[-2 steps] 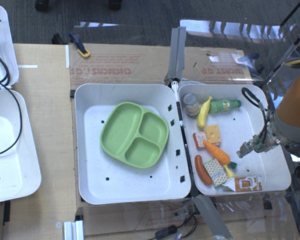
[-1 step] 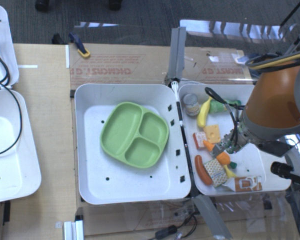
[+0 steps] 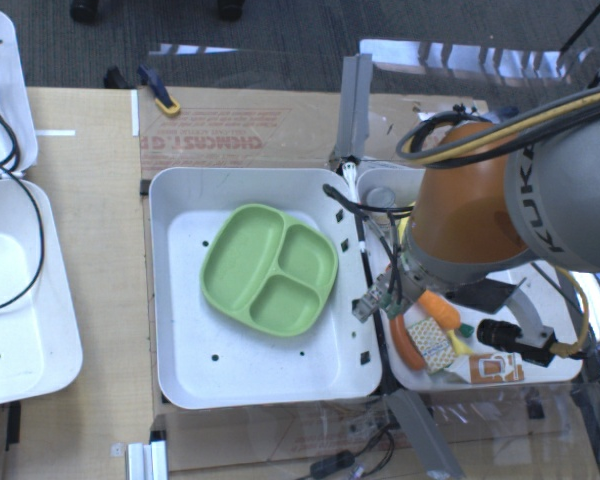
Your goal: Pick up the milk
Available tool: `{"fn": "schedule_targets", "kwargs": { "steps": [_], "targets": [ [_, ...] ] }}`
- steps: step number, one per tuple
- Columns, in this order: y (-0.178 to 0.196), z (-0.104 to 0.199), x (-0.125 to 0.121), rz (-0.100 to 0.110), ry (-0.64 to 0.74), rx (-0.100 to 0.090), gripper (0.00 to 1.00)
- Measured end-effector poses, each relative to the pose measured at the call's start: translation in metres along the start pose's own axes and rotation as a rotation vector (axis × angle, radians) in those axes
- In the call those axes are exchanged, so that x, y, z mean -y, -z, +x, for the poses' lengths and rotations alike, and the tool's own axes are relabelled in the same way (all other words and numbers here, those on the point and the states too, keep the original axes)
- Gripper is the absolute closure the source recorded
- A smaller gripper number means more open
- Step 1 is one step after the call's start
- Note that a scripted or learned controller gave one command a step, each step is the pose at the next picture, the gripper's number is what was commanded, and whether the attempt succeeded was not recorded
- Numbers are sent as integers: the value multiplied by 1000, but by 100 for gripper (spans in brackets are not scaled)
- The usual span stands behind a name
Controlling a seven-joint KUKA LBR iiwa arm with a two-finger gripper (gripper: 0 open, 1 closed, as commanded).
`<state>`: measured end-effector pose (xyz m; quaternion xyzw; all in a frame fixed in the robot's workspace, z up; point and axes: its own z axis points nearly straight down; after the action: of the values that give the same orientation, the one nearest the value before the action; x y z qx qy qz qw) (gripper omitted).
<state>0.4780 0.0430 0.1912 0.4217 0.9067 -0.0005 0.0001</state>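
Note:
A white carton with orange print, which looks like the milk (image 3: 496, 370), lies flat at the front edge of the right bin (image 3: 380, 183). The arm's orange band and grey wrist hang over most of that bin. My gripper (image 3: 377, 300) sits low at the bin's left wall, close to the divide between the two bins and well left of the carton. Its tip is partly hidden under the wrist.
An orange carrot (image 3: 439, 309), a red item (image 3: 404, 342) and a patterned yellow-white packet (image 3: 432, 346) lie beside the gripper. A green divided plate (image 3: 269, 268) rests in the left bin (image 3: 170, 298). Black cables loop over the arm.

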Motion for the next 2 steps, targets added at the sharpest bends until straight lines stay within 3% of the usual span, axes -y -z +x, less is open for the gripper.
{"fn": "schedule_targets", "kwargs": {
  "steps": [1,2],
  "targets": [
    [29,17,-15,-1,-108,1,100],
    [37,15,-15,-1,-107,3,100]
  ]
}}
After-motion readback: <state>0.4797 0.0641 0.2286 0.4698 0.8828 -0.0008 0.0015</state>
